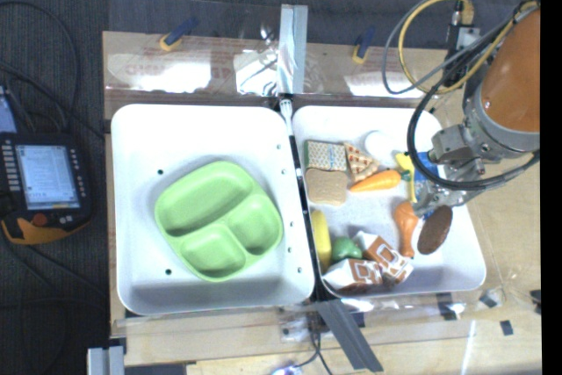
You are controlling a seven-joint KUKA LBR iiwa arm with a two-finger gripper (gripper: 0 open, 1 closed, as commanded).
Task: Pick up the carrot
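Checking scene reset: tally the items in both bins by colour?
Green: 2, divided plate and a green item
Orange: 2, carrot and a second orange piece
Yellow: 1
Tan/waffle: 3
Brown: 1
Red-white carton: 1
Total: 10

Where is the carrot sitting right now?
The carrot lies in the right bin, near its middle, just right of the tan bread slice and left of the gripper.

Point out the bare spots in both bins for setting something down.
Left bin: white floor rings the green tray, widest along the upper left. Right bin: crowded; carrot, crackers and gripper pack it, leaving only the lower right corner.
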